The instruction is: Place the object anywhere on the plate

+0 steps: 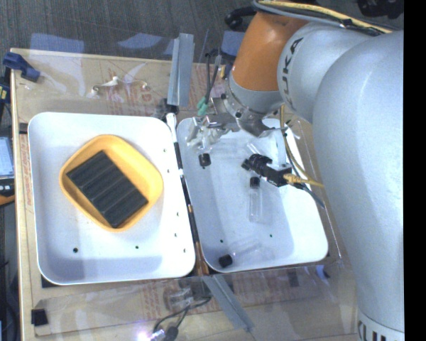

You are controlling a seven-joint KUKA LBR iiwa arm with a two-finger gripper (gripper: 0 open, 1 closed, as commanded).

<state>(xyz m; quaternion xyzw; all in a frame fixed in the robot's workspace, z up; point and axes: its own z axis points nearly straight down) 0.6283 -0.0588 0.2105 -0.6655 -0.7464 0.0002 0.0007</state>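
Lying well apart from jaws, black object (224, 261)

The grey arm (355, 141) bears the letters "UKA"

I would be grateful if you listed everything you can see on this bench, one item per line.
bench: one, pale wood, under everything else
left bin: one, white, left half of the bench
right bin: one, white, right beside the left bin
plate: one, yellow, in the left bin
ribbed slab: one, dark grey, lying on the plate
small block: one, black, near-left corner of the right bin
clear piece: one, transparent, middle of the right bin; shape hard to make out
arm: one, grey with an orange band, reaching in from the right
hand: one, metallic, over the right bin's far-left corner
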